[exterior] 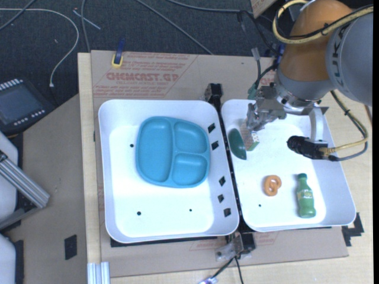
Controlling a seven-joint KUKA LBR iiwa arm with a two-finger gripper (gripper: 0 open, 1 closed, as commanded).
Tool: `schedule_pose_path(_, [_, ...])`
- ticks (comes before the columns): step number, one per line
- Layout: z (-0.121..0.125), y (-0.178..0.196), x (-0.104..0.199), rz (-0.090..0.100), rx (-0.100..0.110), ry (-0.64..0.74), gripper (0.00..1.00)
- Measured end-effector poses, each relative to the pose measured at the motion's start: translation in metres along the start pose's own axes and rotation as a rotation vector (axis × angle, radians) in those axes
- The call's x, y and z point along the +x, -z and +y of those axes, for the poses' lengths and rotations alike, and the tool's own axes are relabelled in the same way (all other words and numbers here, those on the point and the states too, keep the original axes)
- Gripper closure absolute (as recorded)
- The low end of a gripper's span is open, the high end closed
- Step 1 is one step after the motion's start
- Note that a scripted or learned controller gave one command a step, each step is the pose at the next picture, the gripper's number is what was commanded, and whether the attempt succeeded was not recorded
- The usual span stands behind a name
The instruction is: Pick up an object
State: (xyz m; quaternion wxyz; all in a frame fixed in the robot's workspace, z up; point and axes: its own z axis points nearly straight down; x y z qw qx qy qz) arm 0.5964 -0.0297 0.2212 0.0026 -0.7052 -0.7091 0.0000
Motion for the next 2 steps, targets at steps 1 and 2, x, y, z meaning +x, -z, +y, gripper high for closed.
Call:
schedule_pose_path(1, [-0.017,-0.005,0.042,-0.001,0.000,-0.001,1.00])
schedule_pose_path(2, [-0.038,0.009,0.094,0.000,-0.001,0.000,1.00])
